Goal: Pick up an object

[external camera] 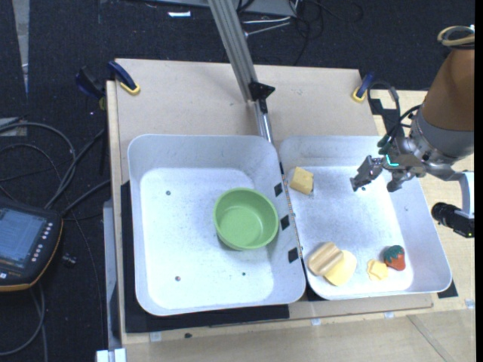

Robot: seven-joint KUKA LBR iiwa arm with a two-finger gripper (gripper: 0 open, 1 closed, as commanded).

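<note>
Two shallow white bins sit side by side on my bench, the left bin (151, 202) and the right bin (423, 232), and everything loose lies inside them, so the walls keep the pieces from sliding off. One green bowl (245, 218) stands upright in the left bin, close to the shared wall. I count four small things in the right bin: one pale yellow block (303, 181) near the upper left corner, one larger yellow piece (332, 263) against the near wall, one small yellow piece (377, 270) further right, and one red and green piece, perhaps a toy strawberry (394, 257), touching or just beside that small piece; I cannot tell which.

My arm comes in from the right, and the gripper (375, 175) hangs over the upper part of the right bin, its two dark fingers spread apart with nothing between them. It looks to be above the bin floor rather than on it, though the slant makes height hard to judge. The yellow block is the nearest candidate, off to the gripper's left; the other three lie well apart from it along the near wall. I judge the pick as not yet begun.
</note>
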